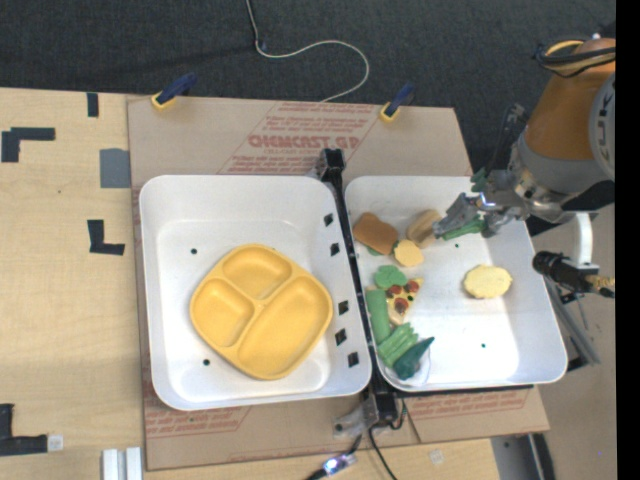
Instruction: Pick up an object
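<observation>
The arm comes in from the right of the frame and its gripper [447,224] sits low over the upper middle of the right bin [520,353], fingers slightly apart with nothing between them, just beside a tan bread-like piece [423,225]. Left of it lie a brown toast-shaped piece [375,233] and a small yellow round [407,255], a larger yellow round [487,282] rests lower right, and green toy food [396,340] clusters along the bin's left wall, while the left bin [165,268] holds a yellow divided plate [261,311]
</observation>
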